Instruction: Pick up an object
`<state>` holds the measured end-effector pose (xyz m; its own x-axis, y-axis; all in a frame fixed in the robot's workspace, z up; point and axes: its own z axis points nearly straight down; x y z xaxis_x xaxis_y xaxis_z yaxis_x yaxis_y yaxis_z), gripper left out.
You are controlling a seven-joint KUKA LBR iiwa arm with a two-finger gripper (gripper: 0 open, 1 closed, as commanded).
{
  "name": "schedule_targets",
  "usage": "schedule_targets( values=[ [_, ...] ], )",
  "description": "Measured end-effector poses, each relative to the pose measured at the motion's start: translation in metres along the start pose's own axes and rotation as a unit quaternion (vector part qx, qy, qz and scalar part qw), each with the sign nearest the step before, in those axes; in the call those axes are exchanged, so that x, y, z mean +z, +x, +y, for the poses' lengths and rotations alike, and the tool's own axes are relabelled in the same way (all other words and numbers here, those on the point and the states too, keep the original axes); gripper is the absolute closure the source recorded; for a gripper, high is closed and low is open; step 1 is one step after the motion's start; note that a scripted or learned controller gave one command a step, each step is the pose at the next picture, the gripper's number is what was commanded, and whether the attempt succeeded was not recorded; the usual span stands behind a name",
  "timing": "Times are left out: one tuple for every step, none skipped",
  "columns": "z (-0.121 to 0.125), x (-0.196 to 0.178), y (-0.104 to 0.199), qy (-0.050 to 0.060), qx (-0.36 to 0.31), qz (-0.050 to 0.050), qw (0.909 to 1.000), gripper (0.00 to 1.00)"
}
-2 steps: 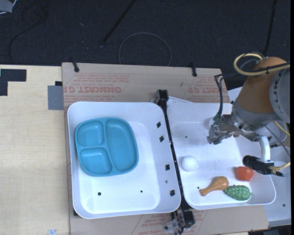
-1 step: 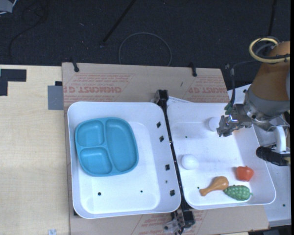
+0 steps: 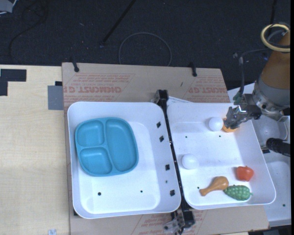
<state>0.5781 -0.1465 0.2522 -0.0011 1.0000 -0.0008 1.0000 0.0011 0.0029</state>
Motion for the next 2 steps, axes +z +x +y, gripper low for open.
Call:
schedule_targets(
  values=[
    [-0.003,0.013,0.057,0.003,-0.001,0.002,1.0,1.0],
    [-0.003,0.026,0.108,0.004,0.0,0.001,1.0,1.0]
  ],
)
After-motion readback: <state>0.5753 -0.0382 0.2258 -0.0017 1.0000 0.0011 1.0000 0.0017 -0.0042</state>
